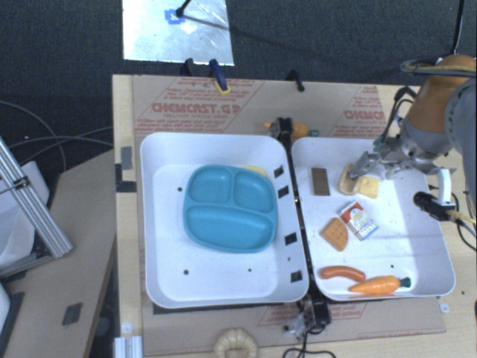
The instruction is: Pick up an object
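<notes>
My gripper (363,168) hangs low over the far part of the right bin (432,237), reaching in from the right. Directly under and beside it lies a pale yellow wedge-like piece (367,186), partly hidden by the gripper. Whether they touch I cannot tell. Nearby in the same bin lie a brown flat bar (320,181), a red and white carton (358,220), a waffle piece (335,233), a sausage (342,273) and a carrot (377,283).
The left bin (160,200) holds a blue divided plate (230,207) with something yellow peeking out behind it. A yellow item (298,130) sits beyond the bins at the divider. The arm's grey body and cables crowd the right bin's far right side.
</notes>
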Tool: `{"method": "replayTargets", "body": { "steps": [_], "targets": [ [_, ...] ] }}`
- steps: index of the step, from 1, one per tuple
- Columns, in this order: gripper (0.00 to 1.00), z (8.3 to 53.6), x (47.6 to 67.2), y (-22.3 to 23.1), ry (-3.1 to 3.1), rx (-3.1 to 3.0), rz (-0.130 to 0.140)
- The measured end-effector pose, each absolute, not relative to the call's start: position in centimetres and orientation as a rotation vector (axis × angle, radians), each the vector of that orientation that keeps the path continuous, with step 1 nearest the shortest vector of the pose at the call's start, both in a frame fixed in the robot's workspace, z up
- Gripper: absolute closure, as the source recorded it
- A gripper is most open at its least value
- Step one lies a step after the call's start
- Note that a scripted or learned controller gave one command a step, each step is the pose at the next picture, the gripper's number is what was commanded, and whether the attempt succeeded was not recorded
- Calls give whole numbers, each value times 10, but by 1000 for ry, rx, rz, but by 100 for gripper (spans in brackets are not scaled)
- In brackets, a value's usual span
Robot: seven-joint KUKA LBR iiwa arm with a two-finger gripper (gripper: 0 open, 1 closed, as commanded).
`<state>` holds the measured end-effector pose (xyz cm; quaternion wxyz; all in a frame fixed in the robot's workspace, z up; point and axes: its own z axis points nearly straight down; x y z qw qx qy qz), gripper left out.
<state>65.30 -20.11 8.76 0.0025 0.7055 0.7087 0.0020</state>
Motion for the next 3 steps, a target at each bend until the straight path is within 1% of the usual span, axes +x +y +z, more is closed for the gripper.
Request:
{"method": "replayTargets", "body": {
  "steps": [1,2,3],
  "targets": [
    [100,101,655,-201,2222,2206,13],
    [100,155,666,-207,2222,2211,6],
    [100,216,668,-198,2224,2208,8]
  ]
}}
